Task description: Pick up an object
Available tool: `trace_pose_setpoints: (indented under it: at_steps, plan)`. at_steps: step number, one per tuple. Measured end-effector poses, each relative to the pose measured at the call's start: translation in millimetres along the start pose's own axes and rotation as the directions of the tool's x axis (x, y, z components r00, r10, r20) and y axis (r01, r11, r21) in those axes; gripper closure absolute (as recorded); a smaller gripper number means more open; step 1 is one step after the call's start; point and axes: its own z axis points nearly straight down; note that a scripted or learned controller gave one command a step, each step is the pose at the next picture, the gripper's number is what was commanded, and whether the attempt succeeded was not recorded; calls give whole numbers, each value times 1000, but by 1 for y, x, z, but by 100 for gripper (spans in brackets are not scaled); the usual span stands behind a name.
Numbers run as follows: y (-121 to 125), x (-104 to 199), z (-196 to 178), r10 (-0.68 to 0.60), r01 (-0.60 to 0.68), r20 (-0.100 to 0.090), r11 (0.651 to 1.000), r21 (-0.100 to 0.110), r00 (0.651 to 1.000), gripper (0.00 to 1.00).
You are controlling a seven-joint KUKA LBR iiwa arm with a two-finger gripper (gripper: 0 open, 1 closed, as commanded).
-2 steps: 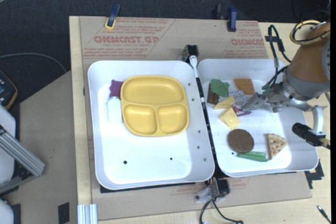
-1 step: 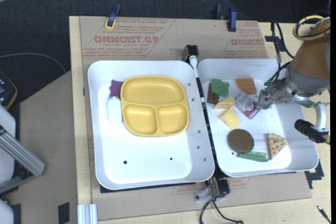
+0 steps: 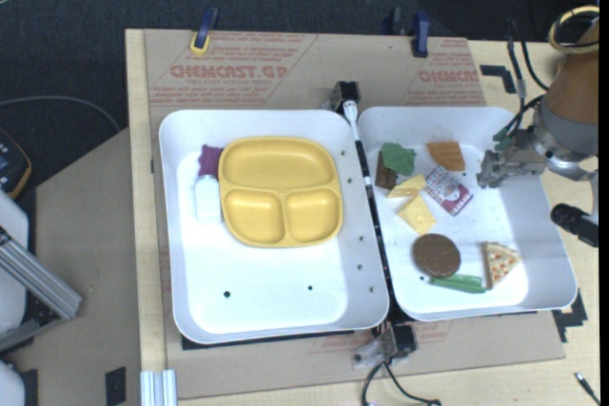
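Camera view: you see the grey metal pincer [image 3: 495,168] low over the right shallow white plastic bin [image 3: 542,233]; can't tell its opening. Just left of it sit a pink-and-white foil packet [image 3: 447,189] and an orange bread-like square [image 3: 445,155]. Below-left lies a pizza-slice toy [image 3: 499,261]. Risk, imo: it's off to the side of everything, so closing here likely grabs nothing.
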Motion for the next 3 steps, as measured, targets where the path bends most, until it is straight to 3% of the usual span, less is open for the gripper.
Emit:
trace_pose_setpoints:
  at_steps: [2,3]
  plan:
    - [12,1,-83,-1,1,0,1000,-1,1000,100]
    - [20,62,-90,-6,6,-4,1000,2,1000,100]
